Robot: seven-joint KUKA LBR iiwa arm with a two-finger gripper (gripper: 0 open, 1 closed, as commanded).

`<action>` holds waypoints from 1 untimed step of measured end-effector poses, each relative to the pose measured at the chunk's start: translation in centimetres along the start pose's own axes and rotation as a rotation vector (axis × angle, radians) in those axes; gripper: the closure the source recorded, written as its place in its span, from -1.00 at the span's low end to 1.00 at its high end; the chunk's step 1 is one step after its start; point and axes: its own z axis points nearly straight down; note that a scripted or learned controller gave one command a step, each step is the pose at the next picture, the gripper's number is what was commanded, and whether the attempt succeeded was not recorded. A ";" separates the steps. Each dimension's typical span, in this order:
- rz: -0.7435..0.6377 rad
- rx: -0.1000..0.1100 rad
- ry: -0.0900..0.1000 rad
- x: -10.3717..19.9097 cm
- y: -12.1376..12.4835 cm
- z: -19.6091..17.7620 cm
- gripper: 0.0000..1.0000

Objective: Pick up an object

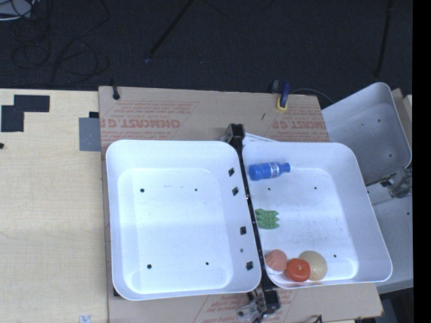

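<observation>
Round items at near edge of right bin [367, 200], cluster at 6 o'clock of bin floor: pink disc [275, 260], red cap-shaped piece [298, 270], beige ball [314, 264], all touching or nearly so. Left bin [111, 200]: white, shallow, joined to right bin along black clip strip [246, 200]. Green ridged item [267, 219]: 9 o'clock of right bin, beside divider. Blue bottle [268, 171]: lying on side, 11 o'clock of right bin. Cardboard sheet [168, 116] under both bins. Gripper state: cannot tell.
</observation>
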 end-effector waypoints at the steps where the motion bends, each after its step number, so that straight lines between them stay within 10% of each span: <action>1: 0.002 0.024 0.010 0.3 -0.5 13.9 1.00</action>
